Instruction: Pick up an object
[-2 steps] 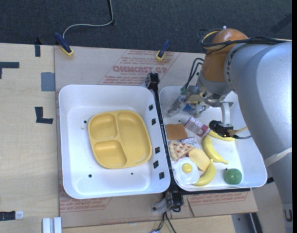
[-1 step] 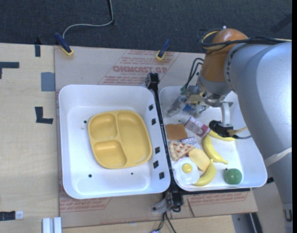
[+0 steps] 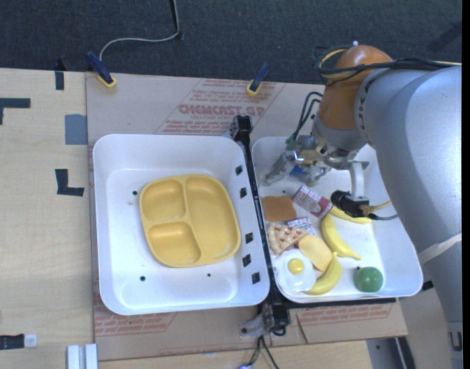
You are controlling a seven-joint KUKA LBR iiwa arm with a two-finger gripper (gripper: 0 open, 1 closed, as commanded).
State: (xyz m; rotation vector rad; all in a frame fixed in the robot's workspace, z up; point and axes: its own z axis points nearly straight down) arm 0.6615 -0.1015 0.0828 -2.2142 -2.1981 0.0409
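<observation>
Grey arm bent low — claw (image 3: pixel 285 169) angled left

A yellow tray (image 3: pixel 190 220) is seen in a white bin (image 3: pixel 111 167); yellow bananas (image 3: pixel 339 235), a green ball (image 3: pixel 368 280), a white-and-yellow egg (image 3: pixel 295 270), brown toast (image 3: pixel 278 207) are seen in the other.

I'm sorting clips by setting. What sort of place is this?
Likely a robotics lab bench for pick tests: two white bins clamped onto cardboard, toy food such as a banana, a yellow divided plate, and a grey arm's end effector.
</observation>
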